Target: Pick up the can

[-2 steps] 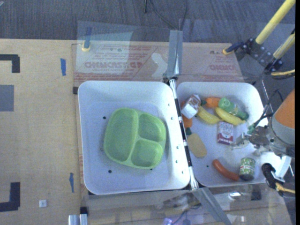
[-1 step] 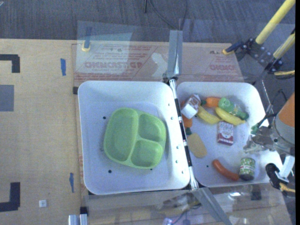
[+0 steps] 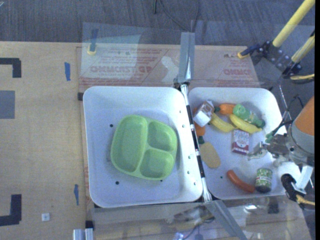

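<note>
The can [image 3: 263,179] is small, with a green label and a light top. It stands upright near the front right corner of the right bin [image 3: 272,98], beside a red sausage [image 3: 240,181]. My gripper [image 3: 266,148] hangs at the bin's right side, just behind the can in the image and right of a red and white carton [image 3: 241,142]. Nothing is visibly held in it. The arm's orange band [image 3: 306,124] shows at the right edge.
The right bin also holds two bananas [image 3: 234,123], an orange piece [image 3: 226,109], a green item [image 3: 248,113], a white cup [image 3: 202,116] and a tan oval [image 3: 211,155]. The left bin [image 3: 97,109] holds a green divided plate [image 3: 144,147].
</note>
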Tool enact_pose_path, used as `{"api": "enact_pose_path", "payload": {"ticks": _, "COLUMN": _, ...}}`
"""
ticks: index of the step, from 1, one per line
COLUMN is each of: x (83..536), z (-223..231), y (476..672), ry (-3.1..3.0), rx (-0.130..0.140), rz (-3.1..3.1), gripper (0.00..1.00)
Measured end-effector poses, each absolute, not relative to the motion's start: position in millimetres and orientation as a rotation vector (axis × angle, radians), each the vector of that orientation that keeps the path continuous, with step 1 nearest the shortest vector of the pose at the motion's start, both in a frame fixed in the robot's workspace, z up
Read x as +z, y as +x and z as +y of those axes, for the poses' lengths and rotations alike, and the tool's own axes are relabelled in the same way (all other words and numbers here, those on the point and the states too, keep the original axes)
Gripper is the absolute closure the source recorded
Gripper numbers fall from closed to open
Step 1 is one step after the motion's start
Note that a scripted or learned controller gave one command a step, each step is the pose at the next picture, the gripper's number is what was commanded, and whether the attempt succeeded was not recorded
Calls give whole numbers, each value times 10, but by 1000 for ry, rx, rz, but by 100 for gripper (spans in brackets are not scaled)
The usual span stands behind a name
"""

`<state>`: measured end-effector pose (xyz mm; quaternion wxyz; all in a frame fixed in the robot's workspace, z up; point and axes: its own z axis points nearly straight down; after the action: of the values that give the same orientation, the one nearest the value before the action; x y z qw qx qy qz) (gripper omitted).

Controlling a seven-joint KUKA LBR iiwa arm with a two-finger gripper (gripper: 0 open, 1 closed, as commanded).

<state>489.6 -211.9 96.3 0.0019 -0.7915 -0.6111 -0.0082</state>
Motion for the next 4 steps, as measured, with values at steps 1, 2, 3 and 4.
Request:
{"api": "enact_pose_path", "payload": {"ticks": 1, "x": 892, "z": -2121, "y": 4839, "ry": -2266, "rx": -13, "rz": -2174, "gripper": 0}}
{"api": "enact_pose_path", "payload": {"ticks": 2, "x": 876, "z": -2065, "y": 4823, "ry": -2073, "rx": -1, "rz": -2373, "gripper": 0}}
{"api": "enact_pose_path", "payload": {"ticks": 3, "x": 901, "z": -2158, "y": 4928, "ry": -2245, "rx": -18, "rz": -2181, "gripper": 0}}
{"api": "enact_pose_path", "payload": {"ticks": 4, "x": 879, "z": -1994, "y": 4841, "ry": -2525, "rx": -11, "rz": -1886, "gripper": 0}}
